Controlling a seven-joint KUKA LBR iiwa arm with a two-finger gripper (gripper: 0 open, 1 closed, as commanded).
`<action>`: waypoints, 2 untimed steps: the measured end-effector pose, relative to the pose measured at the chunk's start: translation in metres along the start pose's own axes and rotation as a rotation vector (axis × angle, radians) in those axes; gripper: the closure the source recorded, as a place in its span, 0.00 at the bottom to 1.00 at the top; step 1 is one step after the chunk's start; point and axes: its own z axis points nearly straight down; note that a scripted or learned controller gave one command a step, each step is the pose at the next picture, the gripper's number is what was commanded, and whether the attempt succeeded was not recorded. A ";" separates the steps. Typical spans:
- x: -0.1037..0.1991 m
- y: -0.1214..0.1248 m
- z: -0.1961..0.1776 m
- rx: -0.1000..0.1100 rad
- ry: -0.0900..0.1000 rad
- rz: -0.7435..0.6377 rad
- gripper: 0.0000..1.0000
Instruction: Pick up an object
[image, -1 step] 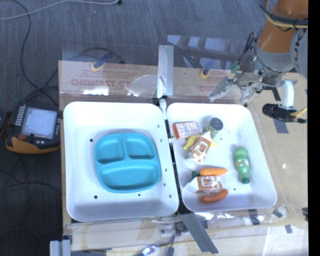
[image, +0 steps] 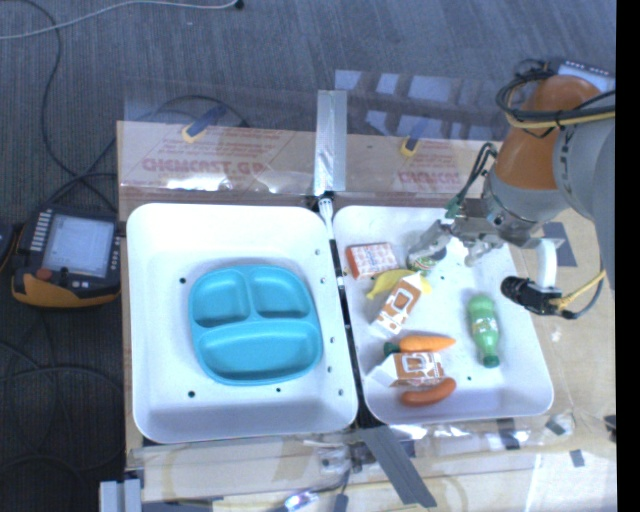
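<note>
Camera view: hand just above banana.

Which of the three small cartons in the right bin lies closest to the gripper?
The orange carton at the bin's far left corner; it lies nearest the gripper. The tilted carton and the front carton lie farther forward.

We see a surface of pale wood carrying two shallow white bins side by side, the left bin touching the right bin along their inner rims. Behind the bins a sheet of brown cardboard lies flat on it. To the left, a handheld control pendant rests on the dark carpeted floor.
</note>
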 end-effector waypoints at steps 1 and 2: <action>-0.060 -0.055 0.051 -0.002 0.002 -0.033 0.00; -0.061 -0.096 0.069 -0.032 0.006 -0.089 0.00</action>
